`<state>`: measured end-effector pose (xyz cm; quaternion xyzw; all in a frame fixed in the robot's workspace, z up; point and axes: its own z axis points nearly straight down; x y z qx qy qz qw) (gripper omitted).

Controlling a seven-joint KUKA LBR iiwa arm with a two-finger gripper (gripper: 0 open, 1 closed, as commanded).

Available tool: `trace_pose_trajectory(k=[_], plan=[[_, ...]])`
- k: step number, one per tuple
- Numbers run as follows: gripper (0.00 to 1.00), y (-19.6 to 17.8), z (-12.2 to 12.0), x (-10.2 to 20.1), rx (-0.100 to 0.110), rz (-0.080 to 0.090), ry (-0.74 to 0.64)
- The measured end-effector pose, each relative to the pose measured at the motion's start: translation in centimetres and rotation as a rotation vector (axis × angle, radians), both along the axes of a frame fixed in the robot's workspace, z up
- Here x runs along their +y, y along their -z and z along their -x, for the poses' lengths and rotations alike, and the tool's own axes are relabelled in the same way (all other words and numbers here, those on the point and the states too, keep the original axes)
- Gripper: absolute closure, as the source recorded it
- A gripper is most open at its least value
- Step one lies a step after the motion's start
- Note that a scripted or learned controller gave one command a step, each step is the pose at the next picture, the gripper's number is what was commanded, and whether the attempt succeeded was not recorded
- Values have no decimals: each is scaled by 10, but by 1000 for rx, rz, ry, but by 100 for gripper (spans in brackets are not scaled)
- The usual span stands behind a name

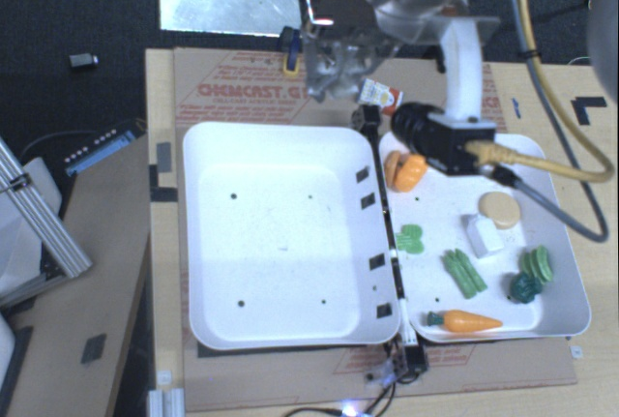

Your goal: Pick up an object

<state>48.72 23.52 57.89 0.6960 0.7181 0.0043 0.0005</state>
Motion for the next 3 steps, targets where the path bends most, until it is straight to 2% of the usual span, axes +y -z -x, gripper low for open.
trace_pose_trajectory(k=[3], plan=[[100,-33,-1,0,-5,-3,-18]])
